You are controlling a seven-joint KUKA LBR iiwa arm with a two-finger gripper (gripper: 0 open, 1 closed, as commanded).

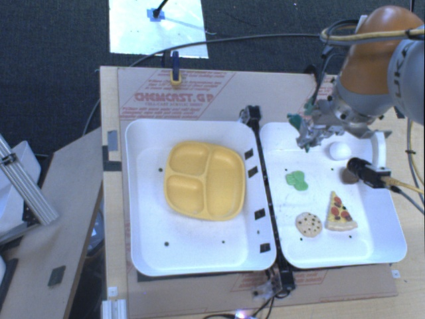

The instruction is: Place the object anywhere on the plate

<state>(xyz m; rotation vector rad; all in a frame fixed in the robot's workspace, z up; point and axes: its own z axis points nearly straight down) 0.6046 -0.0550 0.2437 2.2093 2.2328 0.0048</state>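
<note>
**Plate bare; candidate objects all in the right-hand bin**

The left bin [143, 244] holds the yellow plate [204, 179], which is divided into three compartments and has nothing on it. Open floor lies all round it, and its raised lip calls for a descent from above.

The two bins' rims [260, 178] meet between the plate and the objects, so any carry must clear that ridge.

The right bin [375, 248] holds the following:
- **Green piece [297, 180]:** small, flat and probably light. Take it across its narrow width.
- **Cookie [308, 224]:** a thin disc. Pinch it at the edge.
- **Pizza slice [340, 212]:** a flat wedge, close beside the cookie. Grip it across the crust end.
- **White ball [340, 151]:** smooth and likely to roll. Grip it on centre.

All are judged to be rigid toys.

The gripper [309, 138] hangs over the bin's upper left, near the ball. Whether it is open or closed cannot be told, and nothing is seen in it.
</note>
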